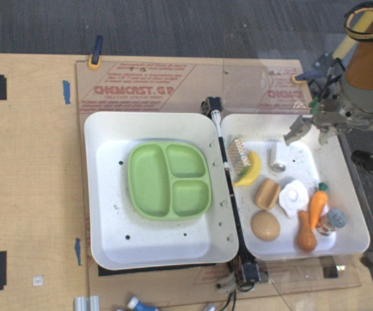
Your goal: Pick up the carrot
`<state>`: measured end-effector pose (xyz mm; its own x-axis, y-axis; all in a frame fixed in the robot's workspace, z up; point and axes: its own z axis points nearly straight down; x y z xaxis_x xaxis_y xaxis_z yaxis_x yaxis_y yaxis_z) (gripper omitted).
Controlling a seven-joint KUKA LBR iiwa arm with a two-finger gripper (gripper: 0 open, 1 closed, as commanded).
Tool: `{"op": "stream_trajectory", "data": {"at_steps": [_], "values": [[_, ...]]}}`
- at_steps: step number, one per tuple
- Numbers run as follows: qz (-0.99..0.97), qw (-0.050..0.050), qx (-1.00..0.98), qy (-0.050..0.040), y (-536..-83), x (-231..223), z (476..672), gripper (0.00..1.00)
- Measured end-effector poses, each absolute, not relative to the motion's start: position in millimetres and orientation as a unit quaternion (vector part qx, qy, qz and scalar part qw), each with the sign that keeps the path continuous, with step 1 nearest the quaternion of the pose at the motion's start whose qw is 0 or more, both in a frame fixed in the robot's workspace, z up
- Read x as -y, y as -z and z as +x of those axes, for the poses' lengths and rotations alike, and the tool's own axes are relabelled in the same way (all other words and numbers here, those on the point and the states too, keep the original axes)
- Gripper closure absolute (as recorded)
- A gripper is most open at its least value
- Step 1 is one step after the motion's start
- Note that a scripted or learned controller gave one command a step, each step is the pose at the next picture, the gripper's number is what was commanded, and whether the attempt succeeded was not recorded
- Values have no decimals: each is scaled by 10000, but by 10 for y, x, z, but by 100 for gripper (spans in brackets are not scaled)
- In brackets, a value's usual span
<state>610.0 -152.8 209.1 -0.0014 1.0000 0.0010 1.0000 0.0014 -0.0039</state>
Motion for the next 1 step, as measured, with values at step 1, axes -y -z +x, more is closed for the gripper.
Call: {"op": "stream_trajectory", "data": {"at_steps": [1], "values": [[-6698,59,7425,-18,-999,2074,5784,0]]}}
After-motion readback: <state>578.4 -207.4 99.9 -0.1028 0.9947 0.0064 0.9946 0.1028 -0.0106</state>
